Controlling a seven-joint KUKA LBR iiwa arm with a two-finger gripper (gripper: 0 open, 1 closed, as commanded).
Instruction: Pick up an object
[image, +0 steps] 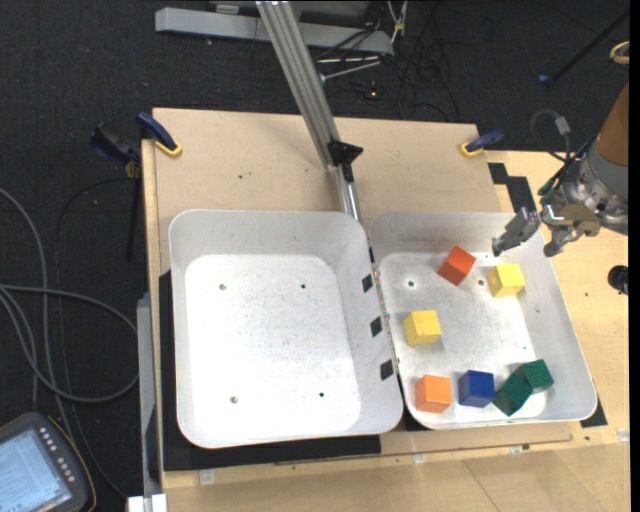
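Fingers (512, 233) of the gripper (530, 232) stand spread apart with nothing between them, hanging over the right bin (560, 330) at its far right corner. Six blocks lie in that bin: two yellow, two orange, one blue, one green. One yellow block (506, 279) sits just below the gripper, with an orange block (457, 265) beside it toward the far edge. The second yellow block (422, 327) lies mid-bin. Along the near edge sit the other orange block (433, 393), the blue block (477, 388) and the green block (524, 385). The left bin (190, 300) adjoins it.
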